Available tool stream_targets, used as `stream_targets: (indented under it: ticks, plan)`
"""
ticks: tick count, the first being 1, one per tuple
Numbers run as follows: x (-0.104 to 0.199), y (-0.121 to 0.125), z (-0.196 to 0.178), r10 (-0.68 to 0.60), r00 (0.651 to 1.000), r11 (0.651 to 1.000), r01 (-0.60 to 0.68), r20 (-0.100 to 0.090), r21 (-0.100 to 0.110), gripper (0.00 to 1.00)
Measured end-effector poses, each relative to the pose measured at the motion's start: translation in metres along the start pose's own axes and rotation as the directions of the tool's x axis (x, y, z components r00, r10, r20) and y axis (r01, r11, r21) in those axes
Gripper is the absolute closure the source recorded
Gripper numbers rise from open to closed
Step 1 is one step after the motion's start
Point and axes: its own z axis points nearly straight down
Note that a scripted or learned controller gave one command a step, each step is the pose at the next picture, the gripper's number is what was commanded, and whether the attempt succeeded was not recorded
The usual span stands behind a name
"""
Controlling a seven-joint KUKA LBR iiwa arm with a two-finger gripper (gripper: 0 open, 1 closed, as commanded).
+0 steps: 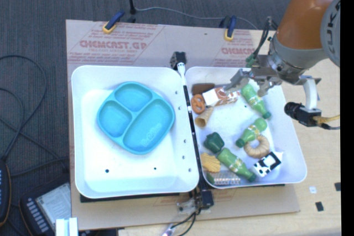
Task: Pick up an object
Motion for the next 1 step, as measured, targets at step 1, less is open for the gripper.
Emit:
stream_targets:
  ticks: [1]
  plan:
    - [-0.0646,-0.0394,0.1237,0.002,1.0,1.0,-0.002,0.0,0.004,0.0]
